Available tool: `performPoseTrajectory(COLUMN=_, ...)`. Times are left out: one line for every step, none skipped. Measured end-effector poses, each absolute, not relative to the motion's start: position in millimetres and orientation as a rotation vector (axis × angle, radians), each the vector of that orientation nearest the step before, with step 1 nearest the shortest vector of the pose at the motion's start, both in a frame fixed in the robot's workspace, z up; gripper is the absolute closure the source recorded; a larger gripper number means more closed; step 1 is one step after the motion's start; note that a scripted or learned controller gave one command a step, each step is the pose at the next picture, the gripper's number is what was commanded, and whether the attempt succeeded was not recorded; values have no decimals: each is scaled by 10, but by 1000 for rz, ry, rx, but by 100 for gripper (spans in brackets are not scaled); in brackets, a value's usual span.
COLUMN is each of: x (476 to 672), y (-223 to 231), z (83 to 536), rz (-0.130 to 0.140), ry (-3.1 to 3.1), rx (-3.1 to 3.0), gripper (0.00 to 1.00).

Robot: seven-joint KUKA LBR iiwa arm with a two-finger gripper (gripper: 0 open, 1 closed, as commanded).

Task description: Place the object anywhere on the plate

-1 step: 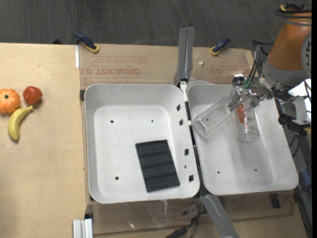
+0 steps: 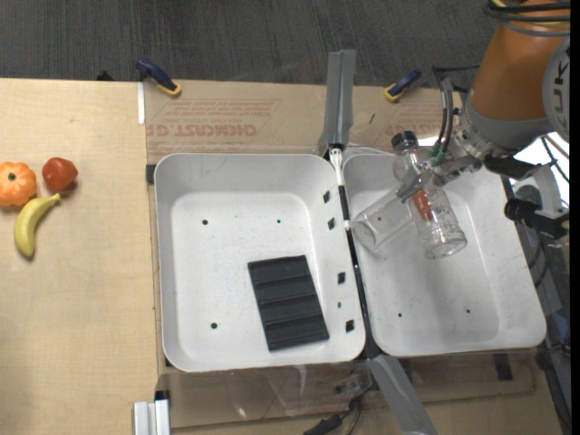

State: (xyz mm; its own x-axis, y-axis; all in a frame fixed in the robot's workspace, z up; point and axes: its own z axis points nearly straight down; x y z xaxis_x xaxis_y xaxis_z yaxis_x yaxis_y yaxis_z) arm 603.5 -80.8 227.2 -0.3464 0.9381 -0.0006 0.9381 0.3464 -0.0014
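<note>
Over the right bin [image 2: 507, 329], the grey arm with its orange band is reaching in from the right, and its transparent pincer [image 2: 426, 208] is hanging low above the bin's upper left part. Its clear plastic fingers [image 2: 442, 229] are slanting down and to the right, with a small reddish-orange piece showing through them near the middle; how wide they are standing apart is not something I can tell, since clear parts are overlapping each other. Just beside the pincer, and partly overlapping it, a clear plastic cup [image 2: 379, 225] is lying on its side on the bin floor, its rounded end pointing down and left toward the divider between the bins; whether the fingers are closing on it cannot be made out. It is see-through and colourless, with faint highlights outlining its rim and wall, so the white floor is showing through it. Across the divider, the left bin [image 2: 190, 207] is carrying a dark, flat rectangular plate [image 2: 288, 302] with ribbed bands across it, lying tilted near the lower middle of that bin, well apart from the cup. Far to the left, on the pale wooden surface [image 2: 72, 333], an orange fruit [image 2: 14, 185], a red fruit [image 2: 60, 174] and a banana [image 2: 31, 225] are sitting close together.
</note>
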Motion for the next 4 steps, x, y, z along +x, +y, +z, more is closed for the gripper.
performPoseTrajectory(x=6037, y=-809, z=2275, rz=2, ry=-2578, rx=-1796, gripper=0)
performPoseTrajectory(x=6232, y=-1413, z=2804, rz=1, ry=-2562, rx=-1824, gripper=0)
performPoseTrajectory(x=5645, y=-1771, z=1799, rz=1, ry=-2756, rx=-1507, gripper=0)
performPoseTrajectory(x=5020, y=-1706, z=1660, rz=0, ry=-2819, rx=-1387, gripper=0)
